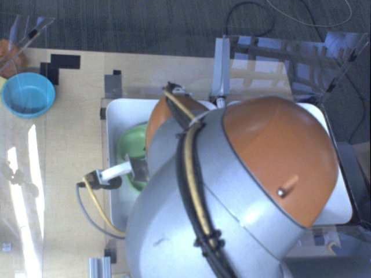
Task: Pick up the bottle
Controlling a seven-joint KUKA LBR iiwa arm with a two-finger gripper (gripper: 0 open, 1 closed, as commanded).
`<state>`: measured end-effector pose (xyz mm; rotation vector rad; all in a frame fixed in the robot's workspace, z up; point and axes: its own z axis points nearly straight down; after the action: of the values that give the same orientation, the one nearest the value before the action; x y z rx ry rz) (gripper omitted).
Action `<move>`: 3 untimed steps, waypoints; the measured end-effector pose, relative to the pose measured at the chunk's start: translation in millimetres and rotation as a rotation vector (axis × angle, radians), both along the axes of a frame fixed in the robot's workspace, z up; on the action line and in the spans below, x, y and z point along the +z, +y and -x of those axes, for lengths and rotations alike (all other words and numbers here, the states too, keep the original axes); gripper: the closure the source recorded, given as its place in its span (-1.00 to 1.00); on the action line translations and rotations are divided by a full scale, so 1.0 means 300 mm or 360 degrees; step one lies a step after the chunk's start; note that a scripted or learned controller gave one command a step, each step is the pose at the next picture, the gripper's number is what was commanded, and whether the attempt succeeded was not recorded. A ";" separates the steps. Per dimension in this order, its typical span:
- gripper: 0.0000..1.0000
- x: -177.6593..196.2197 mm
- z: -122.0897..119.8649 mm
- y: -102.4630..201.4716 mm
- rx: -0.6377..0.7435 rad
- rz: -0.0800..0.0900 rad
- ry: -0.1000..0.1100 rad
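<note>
Arm (232, 196) took up most of the shot, so honestly there wasn't much to go on. It was leaning in over the left bin (116, 112), a big smooth grey shell with an orange dome on top and a black cable running down its side.

Best guess on the bottle (132, 143): a rounded green thing, glossy like plastic, sat in the left bin near the bin's left wall, partly tucked under the arm. Couldn't make out a cap or neck, so I'm only calling it the bottle because nothing else in there fit.

The pincer I couldn't place at all, and I couldn't tell if it was apart, together or clamped on anything. A white tube-ish part (116, 172) with a dark end poked out past the bin's left edge, with yellow and grey cables looping off it over the counter (58, 213). Could be part of the tool, not sure.

Step-wise it looked like the reach or descent stage, with the arm hanging over the bin right by the green thing. Nothing showed it lifted. Next move would need the pincer lined up on that curved, slick body, which I'd expect to slip if caught off centre.

Off to the side a blue bowl (28, 94), shiny plastic, sat on the pale wooden counter, well apart from the bins.
</note>
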<state>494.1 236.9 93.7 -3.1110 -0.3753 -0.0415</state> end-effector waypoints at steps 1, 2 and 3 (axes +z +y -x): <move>1.00 -0.001 0.000 0.000 -0.0029 -0.0002 0.0001; 1.00 -0.003 0.009 -0.006 0.0557 0.0017 0.0014; 1.00 -0.002 0.005 -0.004 0.0361 0.0013 0.0006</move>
<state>492.7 235.7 93.1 -3.0534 -0.7261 -0.0322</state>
